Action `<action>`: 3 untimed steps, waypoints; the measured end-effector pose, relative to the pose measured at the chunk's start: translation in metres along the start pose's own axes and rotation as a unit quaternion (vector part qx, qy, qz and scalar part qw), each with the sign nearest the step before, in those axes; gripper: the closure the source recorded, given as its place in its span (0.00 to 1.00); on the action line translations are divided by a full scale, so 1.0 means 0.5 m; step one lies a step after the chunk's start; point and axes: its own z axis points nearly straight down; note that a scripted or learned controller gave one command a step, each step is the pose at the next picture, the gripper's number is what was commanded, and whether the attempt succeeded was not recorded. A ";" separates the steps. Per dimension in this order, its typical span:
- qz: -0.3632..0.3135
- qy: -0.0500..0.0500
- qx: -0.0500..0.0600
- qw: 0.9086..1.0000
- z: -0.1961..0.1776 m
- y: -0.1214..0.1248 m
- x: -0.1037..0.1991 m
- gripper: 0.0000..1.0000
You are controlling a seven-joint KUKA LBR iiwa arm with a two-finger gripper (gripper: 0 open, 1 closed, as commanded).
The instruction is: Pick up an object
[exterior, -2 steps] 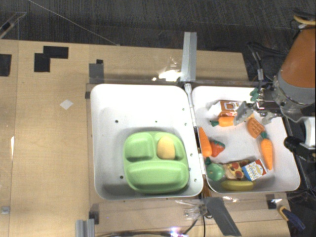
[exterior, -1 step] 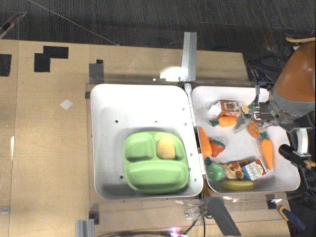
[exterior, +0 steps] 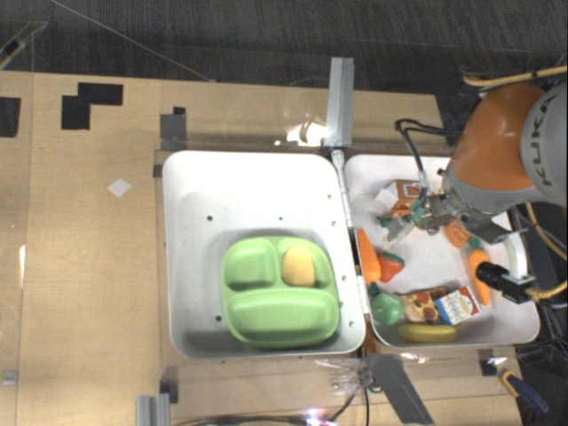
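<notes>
arm (exterior: pixel 510 145) cut off at frame's right edge, covers right bin's (exterior: pixel 524 331) far right corner. claw (exterior: pixel 424 213) too small and cluttered to read finger state. orange item (exterior: pixel 458 234) partly hidden under wrist. snack packet (exterior: pixel 458 305) print illegible.

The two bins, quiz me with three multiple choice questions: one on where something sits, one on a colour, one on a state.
1. Where is the divided tray?
A. left bin
B. right bin
C. on the bench outside the bins

2. What colour is that tray?
A. blue
B. green
C. red

3. The yellow object on the tray is:
A. hanging from the gripper
B. resting in a compartment
C. lying on the bin floor

Answers: 1 A, it lies in the left bin. 2 B, it is plainly green. 3 B, it rests in the upper right compartment.
</notes>
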 end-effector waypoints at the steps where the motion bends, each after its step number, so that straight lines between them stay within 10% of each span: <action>1: -0.121 -0.001 -0.001 0.993 0.122 -0.119 -0.003 0.00; 2: -0.045 -0.003 -0.009 0.999 0.130 0.032 -0.028 0.00; 3: 0.049 -0.001 -0.001 0.999 -0.053 0.145 -0.013 0.00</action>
